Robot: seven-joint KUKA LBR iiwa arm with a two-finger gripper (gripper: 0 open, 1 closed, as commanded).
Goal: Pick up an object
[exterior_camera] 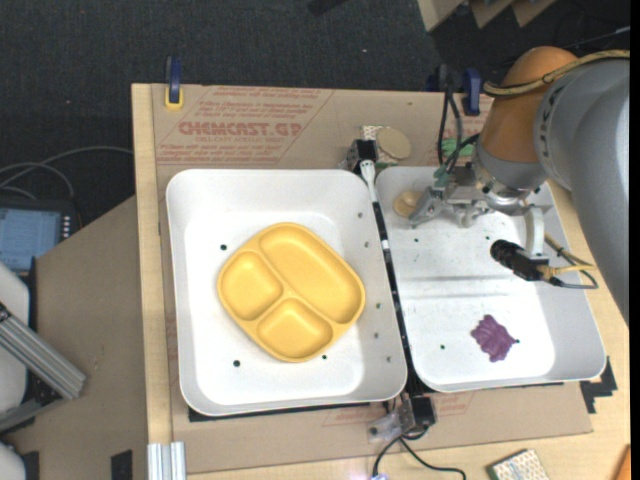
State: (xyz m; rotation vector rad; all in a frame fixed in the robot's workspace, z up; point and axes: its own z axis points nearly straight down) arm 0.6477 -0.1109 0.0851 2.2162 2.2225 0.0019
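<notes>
A small tan round object (pixel 405 204) lies in the far left corner of the right bin (pixel 570 363). My gripper (pixel 452 206) hangs low over the far end of that bin, just right of the tan object. A purple crumpled object (pixel 493 337) rests on the bin floor near the front, well clear of the gripper. In the left bin (pixel 190 268) sits a yellow divided plate (pixel 290 290) with three compartments.
The grey arm with its orange band (pixel 525 108) covers the far right corner of the right bin. A black cable fitting (pixel 517 258) hangs beside the wrist. A tan disc (pixel 395 145) lies on the cardboard behind the bins.
</notes>
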